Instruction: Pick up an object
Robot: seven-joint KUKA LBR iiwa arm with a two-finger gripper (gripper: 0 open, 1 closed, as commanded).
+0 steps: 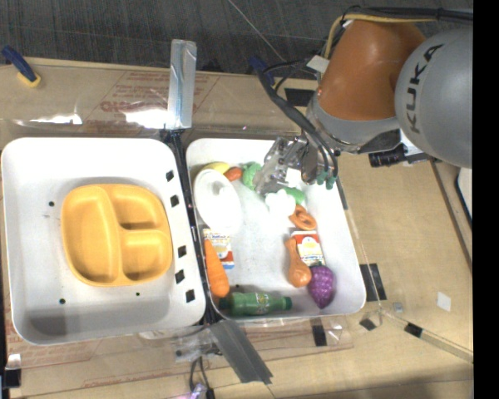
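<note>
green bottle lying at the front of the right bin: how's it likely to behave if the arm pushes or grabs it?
The green bottle lies on its side against the right bin's front wall, so a push across its length would probably roll it. Its rounded, shiny body looks slippery. It looks like a hollow plastic toy, probably light. The carrot ends close to one end, which may crowd a grasp there.

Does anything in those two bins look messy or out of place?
Nothing looks broken or spilled. The right bin is a jumble: a green bottle lies on its side along the near wall, a carrot beside it. The yellow tray sits slightly askew in the left bin.
</note>
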